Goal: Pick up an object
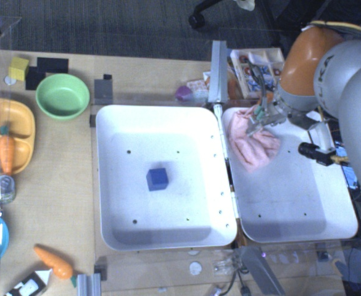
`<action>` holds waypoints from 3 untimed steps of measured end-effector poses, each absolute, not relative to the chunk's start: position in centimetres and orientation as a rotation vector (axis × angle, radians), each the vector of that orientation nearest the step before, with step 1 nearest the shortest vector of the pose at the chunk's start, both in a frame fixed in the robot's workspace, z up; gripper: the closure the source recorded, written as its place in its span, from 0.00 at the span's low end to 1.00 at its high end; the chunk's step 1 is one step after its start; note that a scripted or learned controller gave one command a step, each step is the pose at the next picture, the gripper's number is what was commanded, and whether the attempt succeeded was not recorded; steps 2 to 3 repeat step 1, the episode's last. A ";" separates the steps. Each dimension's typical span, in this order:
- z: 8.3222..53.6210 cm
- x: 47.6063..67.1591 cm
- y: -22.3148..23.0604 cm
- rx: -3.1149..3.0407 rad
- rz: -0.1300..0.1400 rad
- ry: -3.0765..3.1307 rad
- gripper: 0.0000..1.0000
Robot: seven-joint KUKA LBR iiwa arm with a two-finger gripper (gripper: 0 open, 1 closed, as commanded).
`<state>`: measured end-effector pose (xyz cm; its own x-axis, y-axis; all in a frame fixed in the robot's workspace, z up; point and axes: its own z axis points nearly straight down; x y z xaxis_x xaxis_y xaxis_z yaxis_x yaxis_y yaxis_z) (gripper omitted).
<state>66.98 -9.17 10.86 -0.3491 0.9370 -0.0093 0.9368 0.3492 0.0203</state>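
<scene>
Grey arm reaching from right, gripper (258, 119) lowered — orange band above wrist

One overhead camera looks slantwise onto both bins (161, 116).

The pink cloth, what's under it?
The pink cloth lies crumpled in the right bin, so white bin floor is under its edges. Anything beneath its middle is covered. The gripper sits on its upper part, hiding that bit too.

A robotics lab: two white bins (161, 239) on a bench (57, 227), office chair base (229, 5) on carpet.
</scene>
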 end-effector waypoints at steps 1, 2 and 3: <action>24.2 66.1 -6.8 1.516 0.009 2.737 1.00; 24.2 66.1 -6.8 1.516 0.009 2.737 1.00; 24.2 66.1 -6.8 1.516 0.009 2.737 1.00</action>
